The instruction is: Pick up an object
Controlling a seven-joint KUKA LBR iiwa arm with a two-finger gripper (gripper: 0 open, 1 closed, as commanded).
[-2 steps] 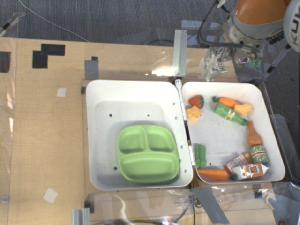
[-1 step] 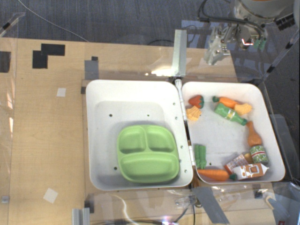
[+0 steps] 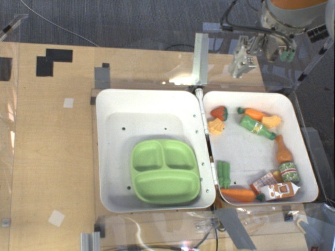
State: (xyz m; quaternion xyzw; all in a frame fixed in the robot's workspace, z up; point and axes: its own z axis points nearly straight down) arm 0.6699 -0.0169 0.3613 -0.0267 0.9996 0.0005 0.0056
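My gripper (image 3: 242, 61) hangs above the bench behind the right bin (image 3: 246, 149), past its far rim, and its two fingers stand apart with nothing between them. In that bin lie a strawberry (image 3: 219, 112), a yellow wedge (image 3: 215, 126), a green bottle (image 3: 256, 127), an orange carrot with a yellow piece (image 3: 260, 116), a brown bottle (image 3: 283, 151), a green-labelled can (image 3: 289, 172), a white and orange carton (image 3: 276, 189), a green pepper (image 3: 223, 173) and a second carrot (image 3: 238, 194).
The left bin (image 3: 118, 140) holds a green divided plate (image 3: 165, 171). A metal post (image 3: 200, 56) stands behind the seam between the bins. Black tape marks (image 3: 52, 60) lie on the wooden bench at far left.
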